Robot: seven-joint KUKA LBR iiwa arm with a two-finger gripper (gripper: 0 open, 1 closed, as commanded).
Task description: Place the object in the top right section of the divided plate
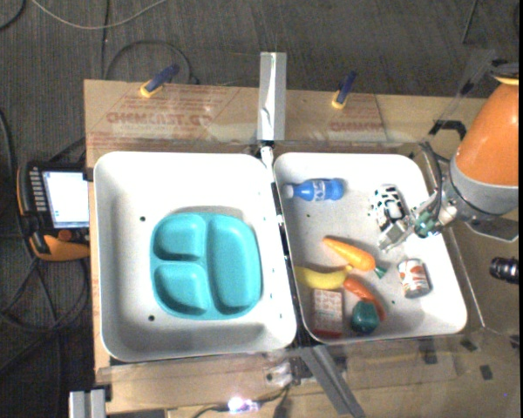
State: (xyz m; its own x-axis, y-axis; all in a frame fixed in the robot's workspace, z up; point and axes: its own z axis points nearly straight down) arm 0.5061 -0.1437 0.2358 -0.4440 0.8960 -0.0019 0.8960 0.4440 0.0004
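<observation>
Carrot (pixel 349 252) lies just left of the fingers (pixel 395 233), apart.

bench (pixel 200 116): brown board top | left white bin (pixel 113 233) and right white bin (pixel 436 307) lie side by side on it, touching along the middle | blue-and-yellow clamps (pixel 159 79) (pixel 343 89) grip its far edge | upright metal post (pixel 271 94) at far middle

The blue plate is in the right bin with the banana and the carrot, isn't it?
Not quite. The camera view shows the blue plate alone in the left bin. The banana and the carrot do lie in the right bin, as you said.
</observation>
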